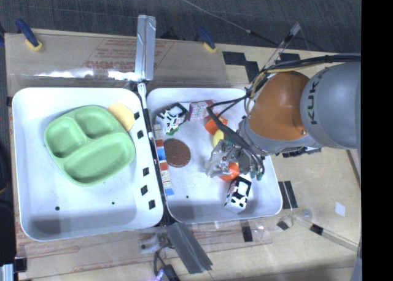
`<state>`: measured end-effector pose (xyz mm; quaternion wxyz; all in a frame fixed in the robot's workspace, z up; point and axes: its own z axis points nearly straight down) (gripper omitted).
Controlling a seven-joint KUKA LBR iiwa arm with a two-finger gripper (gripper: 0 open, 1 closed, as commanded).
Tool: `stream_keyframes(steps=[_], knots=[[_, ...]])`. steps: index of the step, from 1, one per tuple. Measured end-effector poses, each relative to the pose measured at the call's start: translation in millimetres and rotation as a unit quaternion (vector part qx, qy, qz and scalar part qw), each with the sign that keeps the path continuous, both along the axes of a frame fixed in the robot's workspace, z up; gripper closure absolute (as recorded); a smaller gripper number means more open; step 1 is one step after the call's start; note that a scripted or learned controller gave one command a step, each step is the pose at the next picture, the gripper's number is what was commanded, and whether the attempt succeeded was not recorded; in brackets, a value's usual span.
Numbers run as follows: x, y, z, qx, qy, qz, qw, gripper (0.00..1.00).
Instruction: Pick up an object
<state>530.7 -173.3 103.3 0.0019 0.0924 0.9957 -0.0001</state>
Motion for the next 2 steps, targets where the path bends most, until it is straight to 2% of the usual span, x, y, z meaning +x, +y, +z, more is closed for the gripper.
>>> stream_keyframes(steps=[1,2], knots=[[-0.1,0.2,-0.2,0.0000,0.000,0.000,1.0000,0.00],[2.3,22.3,-11.4,0.0009,0.002,0.002,1.0000,0.00]])
